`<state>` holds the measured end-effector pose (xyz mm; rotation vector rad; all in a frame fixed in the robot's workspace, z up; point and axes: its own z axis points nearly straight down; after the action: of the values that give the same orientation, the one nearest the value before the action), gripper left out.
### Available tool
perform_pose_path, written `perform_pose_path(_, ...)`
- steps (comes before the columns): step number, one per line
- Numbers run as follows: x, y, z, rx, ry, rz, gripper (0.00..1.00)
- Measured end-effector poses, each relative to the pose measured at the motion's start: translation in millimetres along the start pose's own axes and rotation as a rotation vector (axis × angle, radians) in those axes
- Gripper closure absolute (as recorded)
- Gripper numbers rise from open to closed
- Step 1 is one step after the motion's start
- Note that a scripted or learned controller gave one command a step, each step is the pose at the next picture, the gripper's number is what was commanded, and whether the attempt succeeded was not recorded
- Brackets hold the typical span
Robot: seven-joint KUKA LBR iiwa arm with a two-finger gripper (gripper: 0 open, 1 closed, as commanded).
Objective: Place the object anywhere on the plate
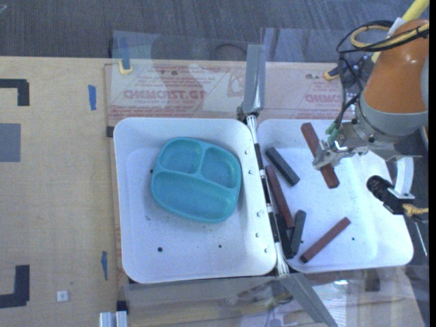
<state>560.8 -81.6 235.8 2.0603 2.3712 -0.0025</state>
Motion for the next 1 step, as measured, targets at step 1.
perform_pose_path(1, 53.8, 42.2, 28.1, -0.002, 0.000, 0.012, 1.00)
